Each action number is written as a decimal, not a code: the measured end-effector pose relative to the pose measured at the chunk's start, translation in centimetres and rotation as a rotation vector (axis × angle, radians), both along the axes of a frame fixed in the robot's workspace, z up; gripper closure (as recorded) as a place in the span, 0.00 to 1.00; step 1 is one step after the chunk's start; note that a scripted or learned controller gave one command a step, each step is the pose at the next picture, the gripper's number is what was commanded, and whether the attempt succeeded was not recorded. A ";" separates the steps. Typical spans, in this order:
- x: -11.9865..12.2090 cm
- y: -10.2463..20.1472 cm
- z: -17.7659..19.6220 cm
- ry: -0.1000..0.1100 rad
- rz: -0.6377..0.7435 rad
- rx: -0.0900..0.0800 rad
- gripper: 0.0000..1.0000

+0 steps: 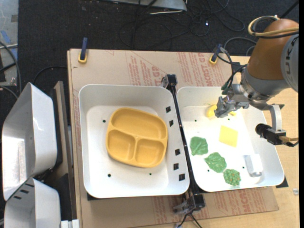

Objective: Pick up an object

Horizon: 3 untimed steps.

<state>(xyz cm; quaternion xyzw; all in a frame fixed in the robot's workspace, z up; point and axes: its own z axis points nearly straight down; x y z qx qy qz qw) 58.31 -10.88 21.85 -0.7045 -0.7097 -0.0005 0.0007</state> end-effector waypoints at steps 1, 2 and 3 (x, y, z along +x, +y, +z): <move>1.6 5.5 1.1 -0.003 0.002 0.000 1.00; 2.9 10.9 2.1 -0.004 0.001 0.000 1.00; 3.1 17.0 1.3 -0.001 0.001 0.000 1.00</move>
